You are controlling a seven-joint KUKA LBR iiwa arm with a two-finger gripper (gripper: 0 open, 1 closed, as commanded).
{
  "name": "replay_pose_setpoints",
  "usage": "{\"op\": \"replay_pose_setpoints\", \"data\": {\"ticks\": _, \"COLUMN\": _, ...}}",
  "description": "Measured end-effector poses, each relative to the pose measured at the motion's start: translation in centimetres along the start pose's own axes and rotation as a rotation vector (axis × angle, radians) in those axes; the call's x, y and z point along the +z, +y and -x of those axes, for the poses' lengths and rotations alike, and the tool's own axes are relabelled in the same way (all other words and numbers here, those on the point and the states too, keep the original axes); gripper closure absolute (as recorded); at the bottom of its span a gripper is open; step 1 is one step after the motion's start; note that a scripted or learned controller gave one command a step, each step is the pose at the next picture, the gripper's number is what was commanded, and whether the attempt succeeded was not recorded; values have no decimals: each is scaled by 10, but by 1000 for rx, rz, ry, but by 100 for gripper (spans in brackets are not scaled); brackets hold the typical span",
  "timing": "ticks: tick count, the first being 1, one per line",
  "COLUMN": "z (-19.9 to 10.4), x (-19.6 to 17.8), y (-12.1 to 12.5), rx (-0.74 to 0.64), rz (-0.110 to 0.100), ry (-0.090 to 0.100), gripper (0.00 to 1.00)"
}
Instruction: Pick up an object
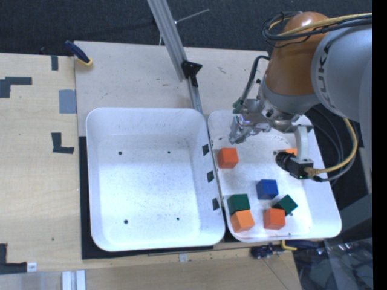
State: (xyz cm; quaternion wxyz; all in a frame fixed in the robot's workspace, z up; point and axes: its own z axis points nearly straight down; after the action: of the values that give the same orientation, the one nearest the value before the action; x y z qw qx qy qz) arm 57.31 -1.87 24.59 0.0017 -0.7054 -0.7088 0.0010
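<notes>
The right bin (320,219) holds several small blocks. An orange cube (227,157) lies near the bin's left wall, alone. Further toward the front sit a blue cube (266,189), a dark green cube (238,202), an orange cube (243,220), another orange cube (274,218) and a tilted dark green block (286,203). My gripper (237,135) hangs over the back of the right bin, just above and to the right of the lone orange cube. Its fingers point down and to the left with nothing between them.
The left bin (97,180) is beside the right one, its rim touching it. A slanted metal pole (171,36) runs from the top down to the bins' shared edge. The arm's wrist and cables (302,162) overhang the right bin's back right.
</notes>
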Motion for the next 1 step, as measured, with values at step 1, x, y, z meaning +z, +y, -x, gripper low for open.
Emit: {"op": "replay_pose_setpoints", "data": {"ticks": 1, "z": -47, "x": 15, "y": -22, "rx": -1, "rz": -1, "ry": 0, "gripper": 100}}
